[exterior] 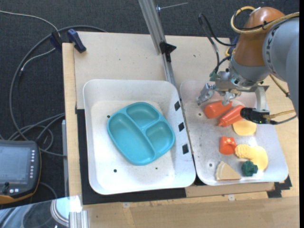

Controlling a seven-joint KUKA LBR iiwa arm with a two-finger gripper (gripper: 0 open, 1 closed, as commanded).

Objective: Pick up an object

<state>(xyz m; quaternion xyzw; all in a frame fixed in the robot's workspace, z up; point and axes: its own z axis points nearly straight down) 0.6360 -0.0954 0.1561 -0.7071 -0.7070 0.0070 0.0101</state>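
Right of centre, the gripper (216, 95) hovers over the orange toy pieces (224, 112) in the right bin (202, 172), fingers spread, holding nothing. Crowded neighbours could make the fingers nudge one piece aside and close on air.

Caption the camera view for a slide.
Gripper poised over toy food in the right bin; blue tray in the left bin.
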